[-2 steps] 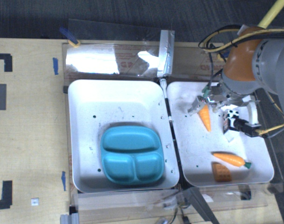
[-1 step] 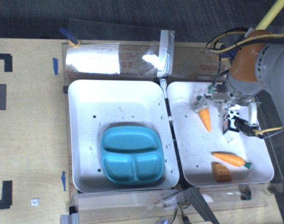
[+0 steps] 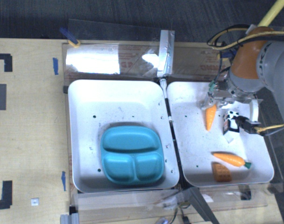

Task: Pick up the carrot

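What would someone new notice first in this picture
Likely the blue divided tray, big and bright, in the left bin. Next, the grey and orange arm over the right bin, its claw just above a hanging carrot. A second carrot lies nearer the front beside a small brown block.

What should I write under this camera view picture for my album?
Robot claw lifting a carrot over the right bin, with another carrot lying below.

Tray [image 3: 131, 160] in left bin [image 3: 81, 101]

Orange carrot [image 3: 210, 117] upright, another carrot [image 3: 230, 159] lying flat, right bin [image 3: 191, 139]
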Available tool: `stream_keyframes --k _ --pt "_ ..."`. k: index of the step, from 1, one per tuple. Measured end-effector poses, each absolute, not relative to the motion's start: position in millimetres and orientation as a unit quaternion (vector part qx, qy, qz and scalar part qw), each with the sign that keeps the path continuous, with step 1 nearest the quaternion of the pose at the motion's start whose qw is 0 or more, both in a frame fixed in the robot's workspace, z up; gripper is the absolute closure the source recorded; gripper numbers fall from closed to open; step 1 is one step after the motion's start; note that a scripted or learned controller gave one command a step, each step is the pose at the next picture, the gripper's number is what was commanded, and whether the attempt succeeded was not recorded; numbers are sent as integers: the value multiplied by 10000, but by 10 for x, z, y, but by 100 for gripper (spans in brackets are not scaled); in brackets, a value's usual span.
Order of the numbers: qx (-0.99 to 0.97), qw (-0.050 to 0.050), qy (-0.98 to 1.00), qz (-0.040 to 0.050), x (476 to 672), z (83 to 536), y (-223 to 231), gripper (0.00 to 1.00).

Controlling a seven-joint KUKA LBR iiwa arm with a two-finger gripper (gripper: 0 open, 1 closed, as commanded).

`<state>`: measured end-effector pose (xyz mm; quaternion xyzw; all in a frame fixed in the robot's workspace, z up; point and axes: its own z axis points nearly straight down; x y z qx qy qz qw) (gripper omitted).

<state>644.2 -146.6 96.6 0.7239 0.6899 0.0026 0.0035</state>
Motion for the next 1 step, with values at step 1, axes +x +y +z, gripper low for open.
stream_keyframes --k 1 --pt "8275 3 5614 8 6444 1885 -602 100"
